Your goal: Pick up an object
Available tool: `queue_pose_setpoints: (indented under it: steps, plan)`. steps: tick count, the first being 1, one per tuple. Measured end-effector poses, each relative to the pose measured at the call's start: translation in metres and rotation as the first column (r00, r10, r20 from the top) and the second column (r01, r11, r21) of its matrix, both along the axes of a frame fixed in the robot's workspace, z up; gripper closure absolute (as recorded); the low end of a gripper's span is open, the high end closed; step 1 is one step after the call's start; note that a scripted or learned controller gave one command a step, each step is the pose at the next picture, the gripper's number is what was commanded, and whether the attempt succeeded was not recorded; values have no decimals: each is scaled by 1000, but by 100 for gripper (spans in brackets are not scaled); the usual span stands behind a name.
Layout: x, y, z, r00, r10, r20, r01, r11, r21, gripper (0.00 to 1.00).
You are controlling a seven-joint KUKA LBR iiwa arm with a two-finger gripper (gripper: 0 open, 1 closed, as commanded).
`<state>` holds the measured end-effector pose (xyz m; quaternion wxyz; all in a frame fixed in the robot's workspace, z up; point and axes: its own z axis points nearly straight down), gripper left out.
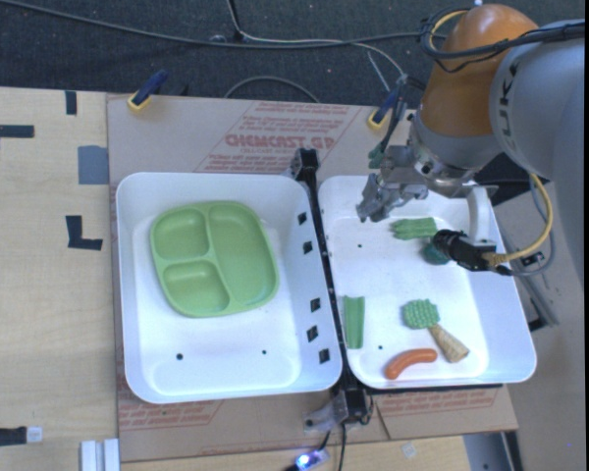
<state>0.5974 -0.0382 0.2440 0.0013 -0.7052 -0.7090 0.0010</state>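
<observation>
My gripper (375, 207) hangs over the back left part of the right bin (491, 361), its fingertips pointing down with nothing visible between them. Just right of it lies a light green toy piece (413, 228), with a dark green piece (434, 254) beside it. Nearer the front are a green strip (353, 320), a green-topped ice cream cone toy (433, 324) and an orange sausage (410, 363).
The left bin (137, 361) holds a green divided plate (213, 257). A black divider with clips (317, 263) runs between the bins. A black cable connector (468, 251) trails from the arm over the right bin's right side.
</observation>
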Motion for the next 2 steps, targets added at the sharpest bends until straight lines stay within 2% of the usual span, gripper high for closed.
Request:
queue_pose_setpoints:
  steps: [1,2]
  plan:
    - [-3,60,-5,1000,1,1,-1,1000,1,100]
    - [10,106,-7,1000,1,2,-1,1000,1,100]
